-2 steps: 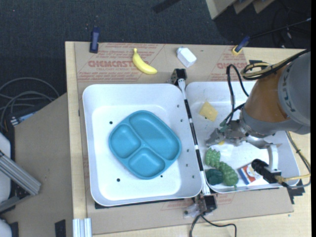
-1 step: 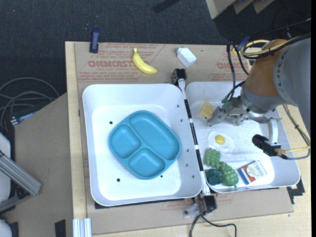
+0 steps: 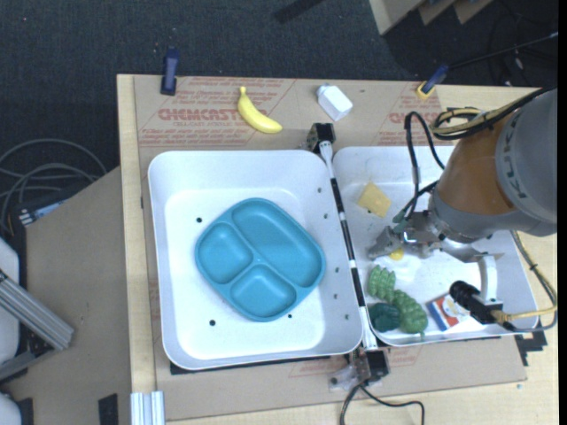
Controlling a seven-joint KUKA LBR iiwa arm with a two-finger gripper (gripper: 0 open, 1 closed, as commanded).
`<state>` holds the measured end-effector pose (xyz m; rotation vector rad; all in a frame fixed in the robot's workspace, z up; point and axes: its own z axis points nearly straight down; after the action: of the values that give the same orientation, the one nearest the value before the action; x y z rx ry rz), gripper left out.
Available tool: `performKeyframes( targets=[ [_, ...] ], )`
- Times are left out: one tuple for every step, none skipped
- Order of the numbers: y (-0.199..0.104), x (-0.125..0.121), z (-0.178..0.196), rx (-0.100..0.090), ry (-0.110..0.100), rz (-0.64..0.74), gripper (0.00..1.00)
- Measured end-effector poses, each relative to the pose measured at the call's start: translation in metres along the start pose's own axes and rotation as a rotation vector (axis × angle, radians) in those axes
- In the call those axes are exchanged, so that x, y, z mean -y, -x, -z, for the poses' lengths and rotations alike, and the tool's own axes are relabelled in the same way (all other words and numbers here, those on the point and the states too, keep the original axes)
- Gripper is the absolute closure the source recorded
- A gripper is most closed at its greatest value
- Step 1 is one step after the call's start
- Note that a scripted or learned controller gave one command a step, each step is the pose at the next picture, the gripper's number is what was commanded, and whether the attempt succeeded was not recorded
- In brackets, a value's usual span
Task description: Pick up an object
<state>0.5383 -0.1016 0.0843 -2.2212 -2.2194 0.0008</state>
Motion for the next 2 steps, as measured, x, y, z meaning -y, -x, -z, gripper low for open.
performKeyframes(
  targets=[
    [0.001, -0.015, 0.0, 0.002, 0.003, 0.001, 0.0],
    [0.008, -0.001, 0.0, 0.0, 0.0, 0.0, 0.0]
  ],
)
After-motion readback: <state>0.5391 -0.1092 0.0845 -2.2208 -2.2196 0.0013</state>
